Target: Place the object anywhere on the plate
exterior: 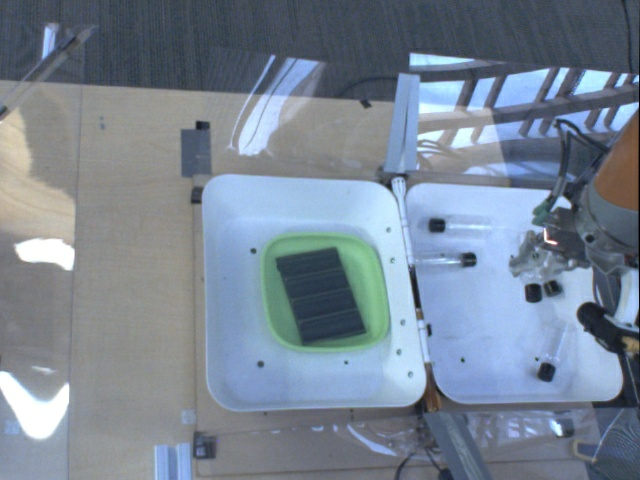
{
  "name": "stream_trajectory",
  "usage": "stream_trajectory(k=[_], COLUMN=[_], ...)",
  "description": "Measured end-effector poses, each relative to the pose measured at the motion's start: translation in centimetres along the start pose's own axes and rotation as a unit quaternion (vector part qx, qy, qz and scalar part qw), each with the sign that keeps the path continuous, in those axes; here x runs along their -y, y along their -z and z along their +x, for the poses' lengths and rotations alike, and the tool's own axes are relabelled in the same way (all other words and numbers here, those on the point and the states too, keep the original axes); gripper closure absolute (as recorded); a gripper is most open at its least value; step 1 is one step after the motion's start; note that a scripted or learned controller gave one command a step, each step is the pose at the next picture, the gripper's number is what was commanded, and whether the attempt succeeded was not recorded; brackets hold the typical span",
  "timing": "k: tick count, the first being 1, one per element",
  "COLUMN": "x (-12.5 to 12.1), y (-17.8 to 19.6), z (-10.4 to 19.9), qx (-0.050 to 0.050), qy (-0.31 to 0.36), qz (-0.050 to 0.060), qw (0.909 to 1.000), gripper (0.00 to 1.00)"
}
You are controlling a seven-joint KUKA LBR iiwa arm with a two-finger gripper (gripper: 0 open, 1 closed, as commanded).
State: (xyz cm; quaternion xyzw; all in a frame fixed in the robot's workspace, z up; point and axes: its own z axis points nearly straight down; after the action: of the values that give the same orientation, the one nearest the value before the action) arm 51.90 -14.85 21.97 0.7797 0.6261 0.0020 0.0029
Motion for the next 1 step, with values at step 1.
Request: stream_trajectory(k=[1], x=[0.48], y=[1.28], z=[8.97], qx=[-0.001], qy=[0.047], qz=[0.0], qw=[0.9989], gripper=[1.0])
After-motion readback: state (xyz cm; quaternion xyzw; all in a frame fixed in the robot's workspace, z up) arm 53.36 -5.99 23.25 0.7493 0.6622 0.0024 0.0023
